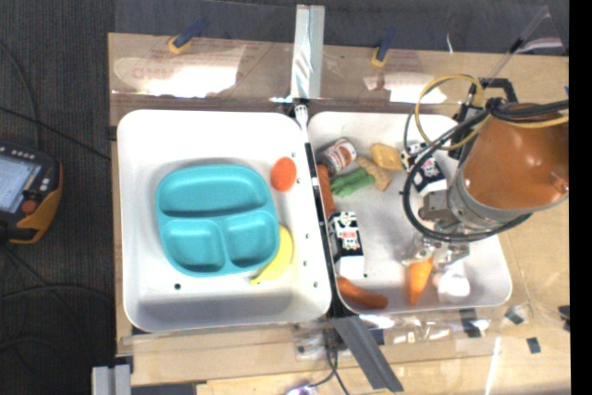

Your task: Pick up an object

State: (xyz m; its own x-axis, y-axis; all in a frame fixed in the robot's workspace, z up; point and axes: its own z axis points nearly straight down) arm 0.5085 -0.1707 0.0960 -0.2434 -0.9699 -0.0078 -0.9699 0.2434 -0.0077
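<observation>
The right bin (pixel 496 284) holds several small items. My gripper (pixel 437 256) hangs low over its front right part, under the orange-banded wrist. An orange carrot (pixel 418 282) lies directly at the gripper's tip, touching or just below it. A small white object (pixel 454 285) sits beside the carrot to the right. Further left lie a cow-patterned carton (pixel 347 233), a red sausage (pixel 363 294) at the front wall, a long red sausage (pixel 324 188) along the divider, a can (pixel 340 154), a green piece (pixel 350 183) and a tan piece (pixel 387 156).
The left bin (pixel 139 199) holds a teal divided plate (pixel 217 217), an orange ball (pixel 284 173) and a banana (pixel 277 262). Black and yellow cables (pixel 435 139) loop over the right bin's back corner. A handheld pendant (pixel 23 190) lies on the floor at far left.
</observation>
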